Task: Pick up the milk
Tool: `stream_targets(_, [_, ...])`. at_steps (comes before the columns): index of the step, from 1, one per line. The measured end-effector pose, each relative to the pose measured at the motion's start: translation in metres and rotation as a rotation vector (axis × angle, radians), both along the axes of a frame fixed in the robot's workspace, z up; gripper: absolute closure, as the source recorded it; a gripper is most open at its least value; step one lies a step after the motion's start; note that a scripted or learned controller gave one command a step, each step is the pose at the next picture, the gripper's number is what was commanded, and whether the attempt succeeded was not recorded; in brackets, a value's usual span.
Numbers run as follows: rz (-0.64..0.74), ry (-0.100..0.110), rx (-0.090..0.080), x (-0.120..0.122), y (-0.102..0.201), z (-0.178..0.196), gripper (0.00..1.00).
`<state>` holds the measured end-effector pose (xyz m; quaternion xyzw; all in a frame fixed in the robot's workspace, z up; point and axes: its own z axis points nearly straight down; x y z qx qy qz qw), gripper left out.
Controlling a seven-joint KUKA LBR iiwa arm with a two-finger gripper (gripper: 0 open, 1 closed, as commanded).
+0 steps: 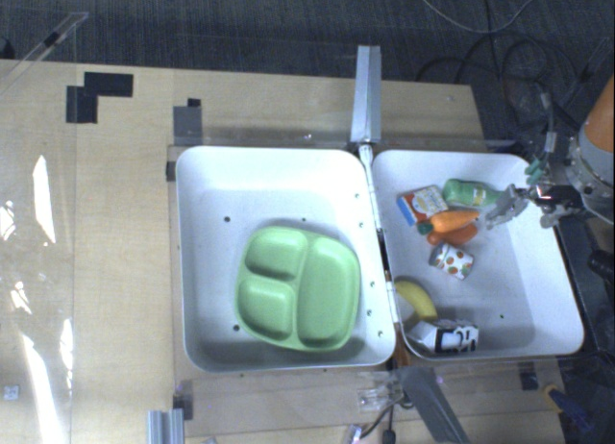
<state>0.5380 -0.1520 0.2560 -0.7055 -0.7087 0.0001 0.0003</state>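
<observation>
The milk point(444, 338) is a small black-and-white carton lying on its side in the front left corner of the right bin point(538, 308). My gripper point(507, 206) hangs over the back right part of that bin, reaching in from the right. It is beside the orange carrot point(452, 225) and the green bottle point(468, 190), well behind the milk. I see nothing held in it.
A yellow banana point(415, 299) lies just behind the milk. A small patterned box point(451, 259) and a red-and-white carton point(420, 205) sit mid-bin. The left bin point(207, 240) holds a green divided plate point(300, 287). A metal divider point(366, 106) stands between the bins.
</observation>
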Motion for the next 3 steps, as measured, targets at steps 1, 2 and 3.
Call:
stream_targets(1, [0.000,0.000,0.000,0.000,0.000,0.000,0.00])
stream_targets(2, [0.297,0.000,0.001,0.017,0.064,-0.122,0.00])
stream_targets(3, [0.307,-0.010,0.000,0.016,0.007,-0.168,0.00])
